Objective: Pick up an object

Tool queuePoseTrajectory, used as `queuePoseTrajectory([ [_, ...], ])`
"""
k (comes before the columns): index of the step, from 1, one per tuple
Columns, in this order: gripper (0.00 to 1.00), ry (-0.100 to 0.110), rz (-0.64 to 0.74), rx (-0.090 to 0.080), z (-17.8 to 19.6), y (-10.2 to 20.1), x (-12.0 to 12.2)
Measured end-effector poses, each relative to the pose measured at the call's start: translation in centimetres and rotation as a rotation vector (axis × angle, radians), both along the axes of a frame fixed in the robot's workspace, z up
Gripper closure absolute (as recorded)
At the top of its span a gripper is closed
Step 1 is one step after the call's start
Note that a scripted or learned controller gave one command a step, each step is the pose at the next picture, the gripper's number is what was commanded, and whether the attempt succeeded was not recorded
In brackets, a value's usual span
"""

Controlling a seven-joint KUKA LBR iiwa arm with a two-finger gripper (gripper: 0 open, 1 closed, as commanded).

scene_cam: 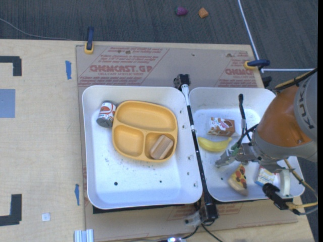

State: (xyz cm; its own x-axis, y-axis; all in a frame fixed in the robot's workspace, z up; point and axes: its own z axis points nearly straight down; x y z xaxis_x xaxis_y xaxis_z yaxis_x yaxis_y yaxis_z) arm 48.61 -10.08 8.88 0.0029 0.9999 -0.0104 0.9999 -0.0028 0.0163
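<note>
End effector [225, 160]: low in the right bin [252, 97], metal fingers spread apart, nothing between them. Banana [214, 144]: just above the fingers, near the bin's left wall; likely a light, smooth toy, curved, best pinched across its thick middle. Pizza slice [238, 179]: just below the fingers; flat, probably hard to get under, take by the edges. Snack packet [221, 127]: beyond the banana; thin, may slip. Left bin [96, 150]: yellow tray [144, 117] holding a bread piece [161, 146]; can [106, 114] lying beside the tray.
</note>
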Motion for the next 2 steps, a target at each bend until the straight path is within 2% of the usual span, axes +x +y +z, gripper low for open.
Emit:
queuePoseTrajectory([
  [1, 0.0, -0.002, 0.0, 0.0, 0.0, 0.5, -0.2],
  [2, 1.0, -0.011, -0.003, -0.008, 1.2, 0.2, 0.0],
])
